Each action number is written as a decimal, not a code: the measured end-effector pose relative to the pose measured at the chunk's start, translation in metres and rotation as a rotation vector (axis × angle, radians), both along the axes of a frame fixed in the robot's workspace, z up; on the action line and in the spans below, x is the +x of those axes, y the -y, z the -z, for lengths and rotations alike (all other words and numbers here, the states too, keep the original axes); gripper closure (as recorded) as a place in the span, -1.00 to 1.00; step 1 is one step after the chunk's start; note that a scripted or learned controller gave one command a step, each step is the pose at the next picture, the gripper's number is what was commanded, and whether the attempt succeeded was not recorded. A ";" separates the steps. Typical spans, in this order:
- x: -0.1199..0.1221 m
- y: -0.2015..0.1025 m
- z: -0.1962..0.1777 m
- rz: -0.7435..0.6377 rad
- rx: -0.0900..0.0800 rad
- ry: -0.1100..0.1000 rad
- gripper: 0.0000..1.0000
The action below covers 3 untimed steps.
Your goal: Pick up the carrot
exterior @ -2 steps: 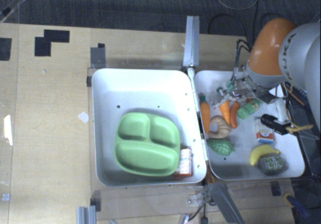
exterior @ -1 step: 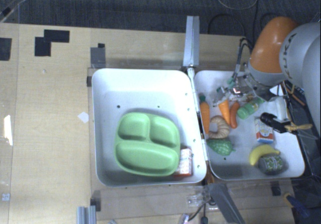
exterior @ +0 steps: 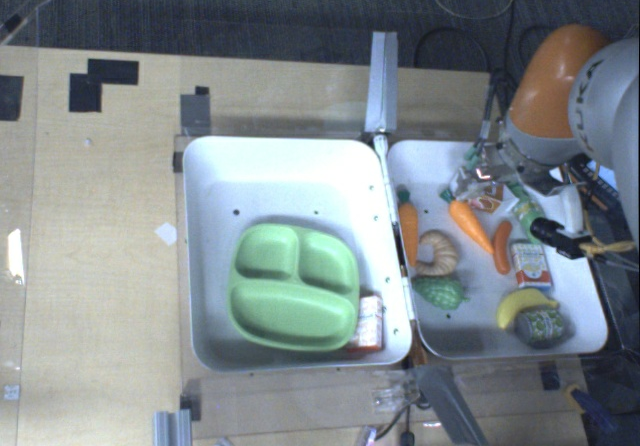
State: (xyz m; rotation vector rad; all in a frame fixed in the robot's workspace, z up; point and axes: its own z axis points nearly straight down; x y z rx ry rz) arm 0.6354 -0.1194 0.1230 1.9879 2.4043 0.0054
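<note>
Approach step, no grasp yet as far as the view showed. The arm (exterior: 570,94) reached in from the right and the gripper (exterior: 482,172) hung over the upper part of the right bin (exterior: 430,159), low near the contents. The finger area was small and blurred, mixed up with shiny clutter, so whether it was open or closed could not be told. Nothing was visibly held.

Two carrot-like pieces lay in the right bin. One carrot (exterior: 470,224) lay tilted just below the gripper, its top end close to the tool and its tip pointing down-right. A second carrot (exterior: 409,232) lay lengthwise along the bin's left wall with its green stub up. Judging by position, the one under the gripper was the likely target.

Neighbours were tight: a red pepper (exterior: 501,247) just right of the target's tip, a croissant (exterior: 437,251) near its lower left, a carton (exterior: 531,264) further right. A broccoli (exterior: 440,292), a banana (exterior: 523,306) and a grey lump (exterior: 543,327) sat lower, apart from the target. The left bin (exterior: 205,234) held a green tray (exterior: 296,286) with a small pack (exterior: 369,323) beside it.

Next move probably needed the tool centred over the carrot's middle, turned to straddle its short width, then lowered. Main risk: catching the pepper or slipping off the tapered body.
</note>
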 end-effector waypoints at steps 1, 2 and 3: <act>-0.060 -0.018 0.028 0.146 0.012 -0.009 1.00; -0.060 -0.018 0.028 0.147 0.012 -0.009 -1.00; -0.090 0.029 0.033 0.076 0.013 -0.006 -1.00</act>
